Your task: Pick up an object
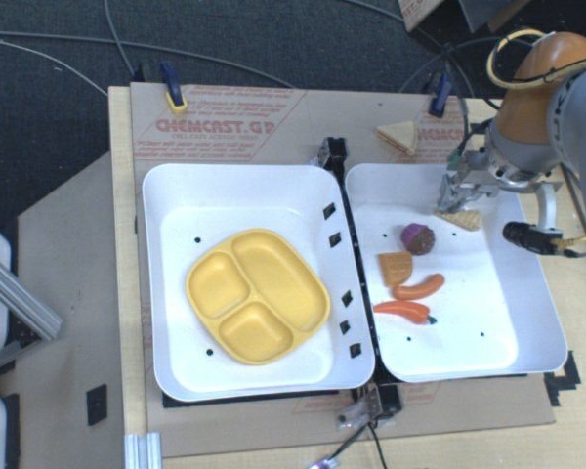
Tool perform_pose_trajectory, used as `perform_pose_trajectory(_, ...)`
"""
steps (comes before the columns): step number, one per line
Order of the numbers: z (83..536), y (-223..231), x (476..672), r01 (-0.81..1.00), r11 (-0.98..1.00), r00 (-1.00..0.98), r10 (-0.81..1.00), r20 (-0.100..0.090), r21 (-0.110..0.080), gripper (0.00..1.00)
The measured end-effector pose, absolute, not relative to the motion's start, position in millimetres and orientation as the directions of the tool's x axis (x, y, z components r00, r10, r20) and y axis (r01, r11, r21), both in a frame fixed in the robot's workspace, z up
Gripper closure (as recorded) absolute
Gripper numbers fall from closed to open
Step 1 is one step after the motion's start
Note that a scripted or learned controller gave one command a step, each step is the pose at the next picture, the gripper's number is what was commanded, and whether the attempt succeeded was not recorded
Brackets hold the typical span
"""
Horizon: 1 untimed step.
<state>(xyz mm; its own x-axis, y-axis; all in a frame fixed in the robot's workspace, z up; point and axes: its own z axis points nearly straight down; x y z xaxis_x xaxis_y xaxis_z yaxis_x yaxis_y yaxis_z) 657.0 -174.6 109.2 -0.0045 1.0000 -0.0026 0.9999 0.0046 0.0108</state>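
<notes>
You can see the gripper (pixel 456 195) low in the right bin (pixel 527 350), right by a tan cracker (pixel 462 221). You cannot tell if it grips it. Nearby lie a purple ball (pixel 418 237), an orange block (pixel 395 267) and 2 carrots (pixel 417 286). A yellow tray (pixel 257 294) sits in the left bin (pixel 166 262).

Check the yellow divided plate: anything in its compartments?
Empty. The yellow divided plate in the left bin shows all three compartments bare, right side up.
</notes>
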Motion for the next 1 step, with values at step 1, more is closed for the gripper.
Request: perform_pose_trajectory(1, 175.3, -175.8, 659.6, 1.0, 0.001, -0.001, 1.0, -0.002, 0.008, 1.0)
